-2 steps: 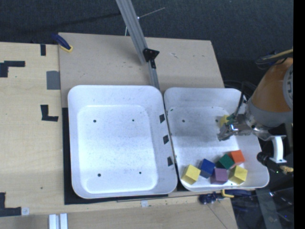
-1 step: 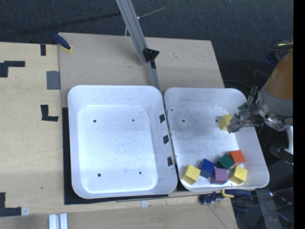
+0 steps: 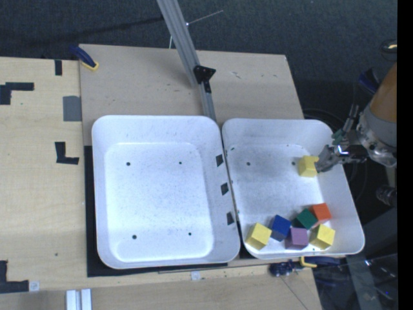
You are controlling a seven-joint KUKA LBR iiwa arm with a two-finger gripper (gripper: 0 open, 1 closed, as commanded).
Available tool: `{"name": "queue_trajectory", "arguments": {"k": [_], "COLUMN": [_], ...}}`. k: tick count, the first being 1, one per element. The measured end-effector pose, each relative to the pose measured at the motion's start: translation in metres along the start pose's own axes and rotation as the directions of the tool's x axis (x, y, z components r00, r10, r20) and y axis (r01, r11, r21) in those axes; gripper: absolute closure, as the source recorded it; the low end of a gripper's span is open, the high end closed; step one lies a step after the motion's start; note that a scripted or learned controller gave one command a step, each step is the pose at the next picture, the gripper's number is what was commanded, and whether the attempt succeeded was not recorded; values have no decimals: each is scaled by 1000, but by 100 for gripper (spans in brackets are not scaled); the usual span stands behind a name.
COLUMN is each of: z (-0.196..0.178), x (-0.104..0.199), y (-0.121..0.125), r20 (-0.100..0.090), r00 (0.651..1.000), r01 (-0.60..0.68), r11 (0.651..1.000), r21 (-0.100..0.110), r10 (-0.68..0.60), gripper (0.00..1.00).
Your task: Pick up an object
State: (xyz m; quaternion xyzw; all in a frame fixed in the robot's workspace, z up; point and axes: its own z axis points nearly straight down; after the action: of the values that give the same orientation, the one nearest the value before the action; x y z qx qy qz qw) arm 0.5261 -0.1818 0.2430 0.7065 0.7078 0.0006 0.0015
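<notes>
I see the tool (image 3: 327, 157) at the right rim of the right white bin (image 3: 271, 134), touching a small yellow cube (image 3: 307, 166). I cannot tell whether it is clenched or released. Nothing stands between the tool and that cube. Along the bin's near edge I count six more blocks, clustered: yellow cube (image 3: 259, 236), blue cube (image 3: 281, 227), purple cube (image 3: 298, 237), green cube (image 3: 306, 219), orange cube (image 3: 321, 211), yellow cube (image 3: 324, 236). The left white bin (image 3: 155, 134) sits beside it on the wooden table (image 3: 129, 76).
</notes>
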Motion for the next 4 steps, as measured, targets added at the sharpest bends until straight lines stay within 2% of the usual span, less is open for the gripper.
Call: {"name": "queue_trajectory", "arguments": {"k": [1,2,4], "z": [-8,1,-8], "x": [50,94,204], "y": [19,44,74], "r20": [-3,-2,-3], "r00": [1000,1000,1000], "r01": [5,4,5], "r11": [1000,1000,1000], "r21": [3,4,3], "r10": [-5,-4,-5], "gripper": [100,100,100]}}
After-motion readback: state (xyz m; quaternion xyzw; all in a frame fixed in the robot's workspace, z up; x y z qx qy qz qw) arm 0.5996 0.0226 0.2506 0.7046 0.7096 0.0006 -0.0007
